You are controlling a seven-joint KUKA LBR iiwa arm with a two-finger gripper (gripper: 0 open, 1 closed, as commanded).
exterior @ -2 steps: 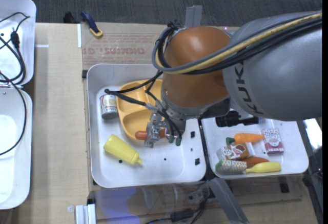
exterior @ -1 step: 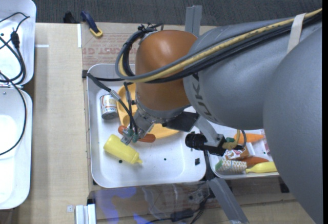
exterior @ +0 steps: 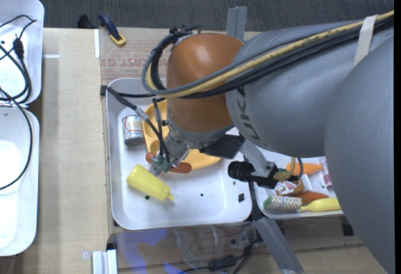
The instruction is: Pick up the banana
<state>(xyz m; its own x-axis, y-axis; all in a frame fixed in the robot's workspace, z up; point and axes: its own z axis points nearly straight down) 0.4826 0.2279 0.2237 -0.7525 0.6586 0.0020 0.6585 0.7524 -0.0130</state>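
Two white bins sit on the bench, and the banana [exterior: 321, 205], as I read that long yellow piece, lies at the near edge of the right-hand bin [exterior: 270, 209], just beside a white bristly object I can't name. I'd expect it to be light, smooth-skinned and a bit slippery, soft if real and stiff if a plastic copy. I'd take it across the middle of its length, where the curve is thickest, not by a tapering end.

In the other bin [exterior: 116, 204], a yellow mustard bottle [exterior: 150, 184] lies on its side nearest me. Just behind it hangs the gripper [exterior: 164, 163], pointing down close above the bin floor, near a small red item and the rim of a yellow dish [exterior: 203, 158]. Whether it is released or clenched I cannot tell, and I see nothing in it. Farther back stands a small can [exterior: 132, 130]. The arm's orange band [exterior: 197, 78] bulks over that bin's far half, so the wrist is well apart from the banana.
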